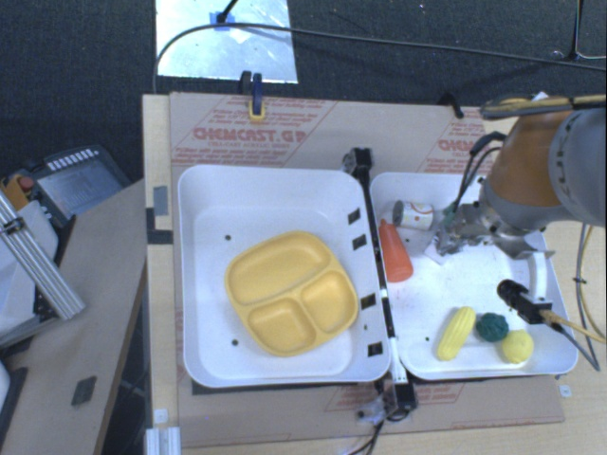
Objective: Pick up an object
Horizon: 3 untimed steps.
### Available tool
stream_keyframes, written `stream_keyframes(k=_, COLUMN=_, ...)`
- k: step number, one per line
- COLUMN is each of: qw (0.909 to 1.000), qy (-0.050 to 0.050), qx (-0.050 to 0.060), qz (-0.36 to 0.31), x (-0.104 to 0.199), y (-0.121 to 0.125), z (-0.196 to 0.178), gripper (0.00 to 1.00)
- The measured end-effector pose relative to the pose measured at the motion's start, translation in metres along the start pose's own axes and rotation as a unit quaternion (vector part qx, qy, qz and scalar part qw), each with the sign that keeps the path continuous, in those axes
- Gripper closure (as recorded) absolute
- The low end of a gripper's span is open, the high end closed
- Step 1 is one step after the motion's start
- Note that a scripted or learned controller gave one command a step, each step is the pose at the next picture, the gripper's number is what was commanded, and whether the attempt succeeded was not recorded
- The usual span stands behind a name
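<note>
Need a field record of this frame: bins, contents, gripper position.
left bin: yellow divided plate
right bin: orange carrot by the left wall; small pale can-like item at the back; yellow corn, dark green item and yellow lemon along the front
gripper: low over the right bin, right of the carrot, near the can-like item
grasp: cannot tell
</note>
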<state>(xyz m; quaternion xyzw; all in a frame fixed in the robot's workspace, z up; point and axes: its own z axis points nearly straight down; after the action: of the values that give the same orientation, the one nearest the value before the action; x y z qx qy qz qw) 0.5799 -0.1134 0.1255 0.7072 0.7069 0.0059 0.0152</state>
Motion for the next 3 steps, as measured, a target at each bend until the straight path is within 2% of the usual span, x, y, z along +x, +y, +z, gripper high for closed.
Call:
stream_keyframes(k=1, qw=0.9999, qy=0.006, qx=0.011, qz=-0.002, x=0.002, y=-0.002, z=-0.063, gripper=1.0)
stream_keyframes(k=2, qw=0.9999, qy=0.006, qx=0.013, qz=-0.002, x=0.001, y=0.0, z=-0.078, gripper=1.0)
stream_keyframes(k=3, qw=0.9999, qy=0.007, qx=0.013, qz=-0.005, x=0.057, y=0.013, z=-0.089, gripper=1.0)
